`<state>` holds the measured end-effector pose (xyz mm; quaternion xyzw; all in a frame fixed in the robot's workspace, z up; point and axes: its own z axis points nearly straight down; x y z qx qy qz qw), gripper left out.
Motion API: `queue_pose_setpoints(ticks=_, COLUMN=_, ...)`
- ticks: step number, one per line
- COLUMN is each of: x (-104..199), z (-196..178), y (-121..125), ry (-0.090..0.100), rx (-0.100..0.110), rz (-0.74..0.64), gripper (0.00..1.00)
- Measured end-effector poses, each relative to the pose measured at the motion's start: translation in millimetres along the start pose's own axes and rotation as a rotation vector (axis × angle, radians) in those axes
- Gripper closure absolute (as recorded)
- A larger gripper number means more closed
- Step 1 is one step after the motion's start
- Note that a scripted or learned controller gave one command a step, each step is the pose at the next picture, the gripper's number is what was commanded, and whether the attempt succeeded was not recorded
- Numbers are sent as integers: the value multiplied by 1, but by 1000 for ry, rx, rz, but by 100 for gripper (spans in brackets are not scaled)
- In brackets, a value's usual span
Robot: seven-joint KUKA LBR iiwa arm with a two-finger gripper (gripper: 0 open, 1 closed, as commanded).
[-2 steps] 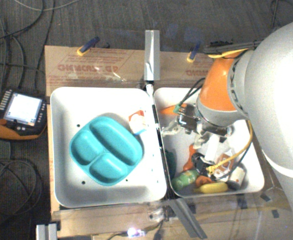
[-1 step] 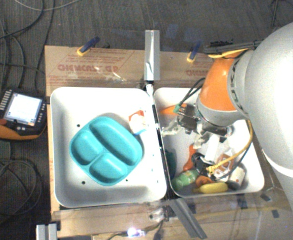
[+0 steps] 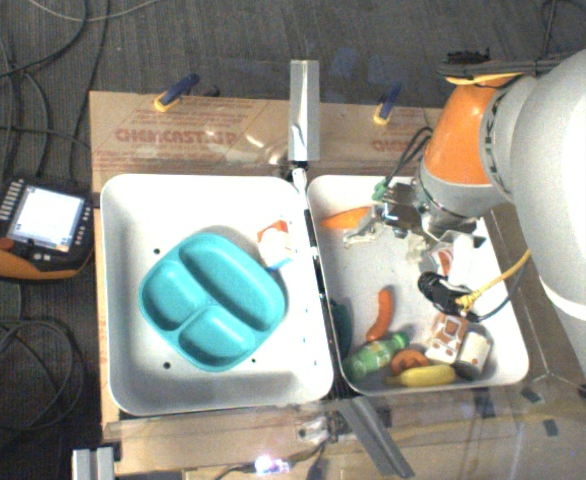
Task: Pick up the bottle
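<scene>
Camera view shows the green bottle (image 3: 376,354) lying on its side at the near edge of the right bin (image 3: 508,313), touching a yellow banana (image 3: 423,375). It looks light, smooth and liable to roll; a grip across its body seems safest. Whether the jaws (image 3: 405,218), far above it, are released, I cannot tell.
</scene>
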<state>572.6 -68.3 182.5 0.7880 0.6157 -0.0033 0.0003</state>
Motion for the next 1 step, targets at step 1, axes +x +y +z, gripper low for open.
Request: queue_pose_setpoints(ticks=1, x=80, z=0, y=-40, ry=3, rx=1, rz=-92, gripper=0)
